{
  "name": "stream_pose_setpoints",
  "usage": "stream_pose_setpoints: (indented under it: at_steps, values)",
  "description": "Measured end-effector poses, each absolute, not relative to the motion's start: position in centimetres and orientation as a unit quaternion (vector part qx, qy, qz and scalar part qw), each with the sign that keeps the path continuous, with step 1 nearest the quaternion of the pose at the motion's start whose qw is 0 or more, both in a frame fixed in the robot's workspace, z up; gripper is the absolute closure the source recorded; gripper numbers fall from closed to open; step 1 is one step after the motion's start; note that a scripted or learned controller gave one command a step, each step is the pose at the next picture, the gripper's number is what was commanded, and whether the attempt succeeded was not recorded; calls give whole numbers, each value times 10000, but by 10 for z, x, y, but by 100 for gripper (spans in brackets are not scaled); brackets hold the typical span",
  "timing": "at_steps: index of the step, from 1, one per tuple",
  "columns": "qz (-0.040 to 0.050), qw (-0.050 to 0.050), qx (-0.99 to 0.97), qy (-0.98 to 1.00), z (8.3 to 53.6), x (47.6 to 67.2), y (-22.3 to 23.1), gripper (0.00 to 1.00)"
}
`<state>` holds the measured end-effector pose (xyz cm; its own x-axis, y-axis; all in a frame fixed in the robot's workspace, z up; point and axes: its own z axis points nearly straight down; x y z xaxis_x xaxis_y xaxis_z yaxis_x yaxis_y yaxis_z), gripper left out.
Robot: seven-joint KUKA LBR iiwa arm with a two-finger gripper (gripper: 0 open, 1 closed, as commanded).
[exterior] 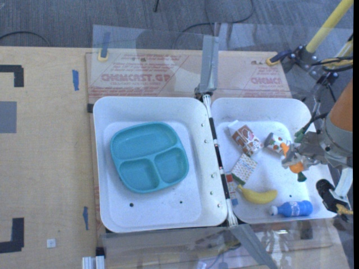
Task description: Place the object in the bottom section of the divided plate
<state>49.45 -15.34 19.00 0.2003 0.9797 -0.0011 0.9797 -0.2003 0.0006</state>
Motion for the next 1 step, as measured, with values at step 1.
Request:
stream_pose_setpoints:
  at_steps: [1]
  values:
    - [3,11,7338,6794,210,505,-99,100]
